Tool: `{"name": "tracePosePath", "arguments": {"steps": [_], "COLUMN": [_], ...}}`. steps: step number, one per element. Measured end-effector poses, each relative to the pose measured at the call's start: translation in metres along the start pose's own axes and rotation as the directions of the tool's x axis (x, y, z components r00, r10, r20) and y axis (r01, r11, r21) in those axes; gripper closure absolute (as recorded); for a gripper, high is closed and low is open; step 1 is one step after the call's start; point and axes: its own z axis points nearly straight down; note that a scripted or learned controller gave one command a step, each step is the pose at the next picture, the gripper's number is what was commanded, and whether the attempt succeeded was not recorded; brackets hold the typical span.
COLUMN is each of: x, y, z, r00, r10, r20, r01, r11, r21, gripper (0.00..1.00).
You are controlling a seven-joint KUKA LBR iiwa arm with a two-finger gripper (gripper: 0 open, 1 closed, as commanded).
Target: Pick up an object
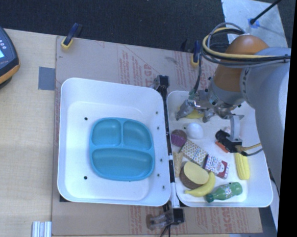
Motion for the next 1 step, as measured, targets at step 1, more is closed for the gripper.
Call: {"name": "tracePosePath", "arguments": {"steps": [1], "x": [0.0534], "y": [-0.0922], "z": [-0.1068], "r00": [1.000], "r10": [-0.002], "r20": [-0.003], "r01": [0.002], "r11": [1.000], "r21": [-0.001], "gripper": [0.00]}}
